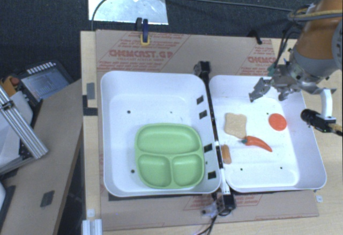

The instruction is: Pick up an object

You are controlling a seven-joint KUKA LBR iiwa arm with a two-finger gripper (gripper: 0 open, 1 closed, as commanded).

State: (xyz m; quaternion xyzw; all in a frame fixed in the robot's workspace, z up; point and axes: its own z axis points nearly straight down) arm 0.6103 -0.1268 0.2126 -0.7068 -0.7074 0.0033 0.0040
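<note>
Though near claw (apart): tomato slice.

Bench, pale wood, covered by brown printed board. Two white bins side by side on board: left bin at 9 o'clock, right bin at 3 o'clock, walls touching at centre. Yellow clamp at board's 12 o'clock edge.

End effector above right bin; spread fingers
</note>
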